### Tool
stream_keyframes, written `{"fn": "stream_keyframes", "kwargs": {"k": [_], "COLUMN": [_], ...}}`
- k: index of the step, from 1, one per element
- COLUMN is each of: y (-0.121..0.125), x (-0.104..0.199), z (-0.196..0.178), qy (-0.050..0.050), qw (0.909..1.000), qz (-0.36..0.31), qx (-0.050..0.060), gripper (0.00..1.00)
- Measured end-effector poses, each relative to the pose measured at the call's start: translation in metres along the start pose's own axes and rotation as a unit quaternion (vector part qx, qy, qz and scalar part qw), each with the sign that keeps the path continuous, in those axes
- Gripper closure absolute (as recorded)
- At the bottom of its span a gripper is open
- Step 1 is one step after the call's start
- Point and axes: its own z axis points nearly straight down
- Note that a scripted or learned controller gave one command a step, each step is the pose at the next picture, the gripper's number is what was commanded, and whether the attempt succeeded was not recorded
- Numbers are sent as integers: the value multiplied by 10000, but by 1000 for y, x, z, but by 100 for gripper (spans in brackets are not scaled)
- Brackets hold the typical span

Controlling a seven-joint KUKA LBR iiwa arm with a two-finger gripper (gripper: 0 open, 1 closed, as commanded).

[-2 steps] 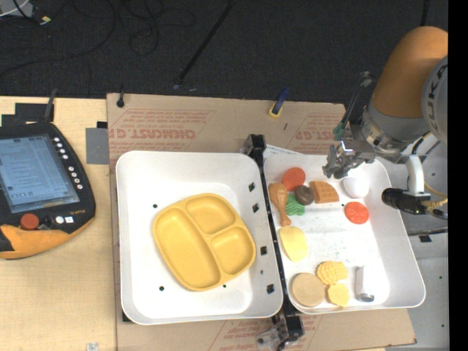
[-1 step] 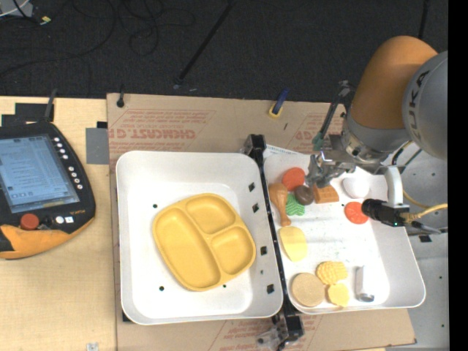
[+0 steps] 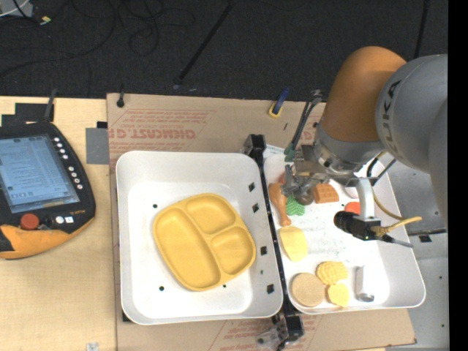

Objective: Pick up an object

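The claw, grip unreadable, is crowding a green toy just below; neighbouring carrot risks being nudged.

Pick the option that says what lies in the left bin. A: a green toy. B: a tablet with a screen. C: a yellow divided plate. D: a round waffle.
C: the yellow divided plate lies flat in the left bin, with three compartments showing.
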Motion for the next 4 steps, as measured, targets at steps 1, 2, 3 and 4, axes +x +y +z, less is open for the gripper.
{"fn": "stream_keyframes", "kwargs": {"k": [1,2,3,4], "y": [-32,-59,-44,-52], "x": [53,92,86,89], "z": [-3,-16,-2,-1], "qy": [-2,2,-14,-10], "qw": [10000,10000,10000,10000], "qz": [2,2,18,22], "qx": [3,-1,-8,4], "gripper": [100,100,100,100]}}
